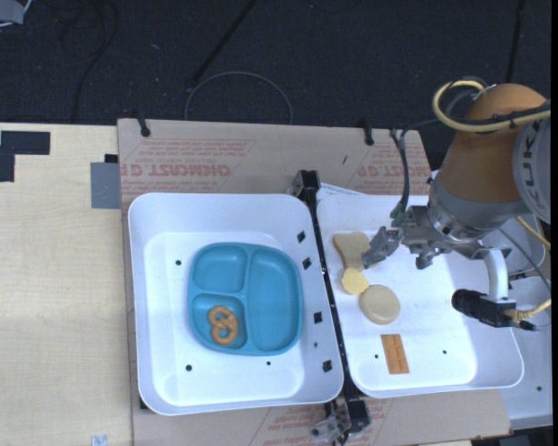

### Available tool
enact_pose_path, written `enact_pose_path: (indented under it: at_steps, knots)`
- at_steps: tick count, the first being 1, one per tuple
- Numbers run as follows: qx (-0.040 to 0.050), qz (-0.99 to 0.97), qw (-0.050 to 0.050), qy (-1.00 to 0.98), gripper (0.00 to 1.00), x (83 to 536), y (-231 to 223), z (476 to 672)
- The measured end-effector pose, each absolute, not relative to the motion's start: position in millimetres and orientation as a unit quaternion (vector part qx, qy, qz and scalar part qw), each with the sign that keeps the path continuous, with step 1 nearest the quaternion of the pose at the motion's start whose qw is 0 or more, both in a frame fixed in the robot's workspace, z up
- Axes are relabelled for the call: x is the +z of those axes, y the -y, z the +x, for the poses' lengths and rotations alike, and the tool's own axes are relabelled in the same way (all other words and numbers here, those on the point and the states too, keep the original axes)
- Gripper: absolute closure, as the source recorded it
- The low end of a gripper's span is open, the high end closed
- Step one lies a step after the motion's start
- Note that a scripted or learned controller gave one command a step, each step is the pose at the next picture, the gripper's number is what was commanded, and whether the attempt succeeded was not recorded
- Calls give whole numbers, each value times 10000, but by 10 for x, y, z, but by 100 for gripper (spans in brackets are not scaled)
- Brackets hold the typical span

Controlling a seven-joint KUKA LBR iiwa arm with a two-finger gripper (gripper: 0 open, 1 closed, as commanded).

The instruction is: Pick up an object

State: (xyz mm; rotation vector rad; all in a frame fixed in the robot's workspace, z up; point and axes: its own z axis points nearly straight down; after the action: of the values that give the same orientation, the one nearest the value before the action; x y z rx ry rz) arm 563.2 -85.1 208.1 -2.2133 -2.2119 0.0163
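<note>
My gripper (404, 252) hangs over the right bin (465, 370), in its upper middle, open with nothing between its fingers. Its left fingertip (381, 247) is just right of a tan bread-shaped piece (350, 246). Below that piece lie a small yellow round piece (354, 282) and a larger tan round cookie (379, 304), touching each other. An orange rectangular cracker (395, 353) lies near the bin's front. The grey arm with its orange band (488, 147) comes in from the right.
The left bin (153, 360) holds a blue divided plate (260, 286) with a pretzel (223, 324) in its front left compartment. A black divider (324, 286) runs between the two bins. Cardboard lies under both bins.
</note>
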Motion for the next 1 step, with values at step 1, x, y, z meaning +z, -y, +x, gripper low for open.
enact_pose_path:
  at_steps: [1]
  knots:
    - [6,-7068,7,7075,0,2157,853,5659]
